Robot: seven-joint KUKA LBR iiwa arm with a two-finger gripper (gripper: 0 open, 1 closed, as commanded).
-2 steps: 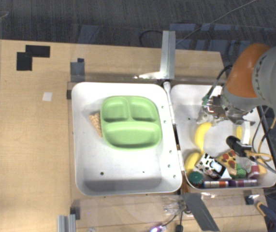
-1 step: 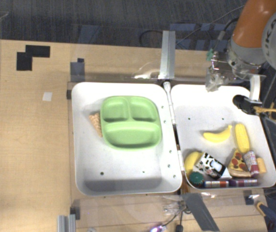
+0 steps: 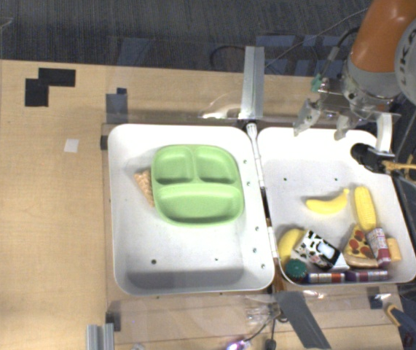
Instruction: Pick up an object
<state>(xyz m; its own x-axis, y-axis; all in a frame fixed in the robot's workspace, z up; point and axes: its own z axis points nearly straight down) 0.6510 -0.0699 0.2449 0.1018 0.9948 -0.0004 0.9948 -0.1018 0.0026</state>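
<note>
Objects for picking lie crowded in the near part of the right bin (image 3: 317, 159): a banana (image 3: 327, 203), a corn cob (image 3: 365, 207), a yellow fruit (image 3: 290, 243), a black-and-white toy (image 3: 315, 249), a green ball (image 3: 295, 270), a pizza slice (image 3: 359, 251) and a marker (image 3: 346, 275) along the near wall. The gripper (image 3: 321, 121) hangs over the far edge of that bin, its two fingers spread apart with nothing between them, well away from the pile. In the left bin (image 3: 131, 217) sits a green divided plate (image 3: 196, 184), with a tan waffle-like piece (image 3: 144, 186) tucked at its left side.
</note>
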